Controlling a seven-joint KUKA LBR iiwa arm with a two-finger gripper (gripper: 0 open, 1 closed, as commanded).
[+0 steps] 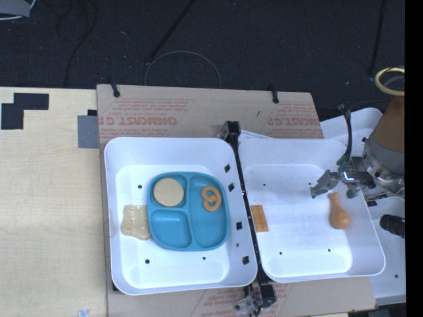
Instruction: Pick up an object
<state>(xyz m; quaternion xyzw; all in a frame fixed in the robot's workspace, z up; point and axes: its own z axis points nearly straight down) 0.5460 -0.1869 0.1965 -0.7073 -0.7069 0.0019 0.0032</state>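
A tan, drumstick-shaped object [340, 215] lies in the right bin [297, 256], close to its right wall. My gripper [339, 189] hangs just behind the object's thin end, fingers spread open on either side of it; one finger [321, 186] points left. Nothing is held between them. In the left bin [125, 157] sits a blue divided plate [188, 233] with a round beige cracker [168, 191] and a small pretzel [211, 198] in its two upper compartments. A pale yellow spongy piece [136, 221] lies beside the plate's left rim.
A black hinge strip [241, 203] runs between the two bins. A small orange tag [259, 218] lies on the right bin's floor near that divider. Cardboard [198, 114] lies under both bins, and the wooden bench [46, 210] extends to the left.
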